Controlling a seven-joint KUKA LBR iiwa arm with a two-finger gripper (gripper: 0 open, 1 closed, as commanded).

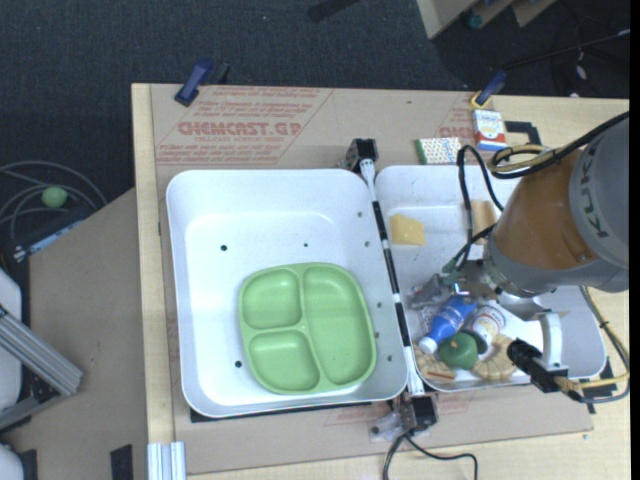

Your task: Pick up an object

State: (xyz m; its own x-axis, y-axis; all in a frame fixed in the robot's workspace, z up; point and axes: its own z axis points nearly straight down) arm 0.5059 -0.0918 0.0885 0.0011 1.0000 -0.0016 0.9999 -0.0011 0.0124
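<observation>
A tan bench (260, 118) (printed with red lettering) stands on dark carpet (150, 18), with coiled cables (35, 203) at left.

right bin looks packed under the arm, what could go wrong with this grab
The blue-and-white bottle, green round toy and tan flat pieces lie crowded together in the right white bin, so the fingers may catch two things or none. The arm's grey wrist hides much of the pile, so a miss could go unseen.
</observation>
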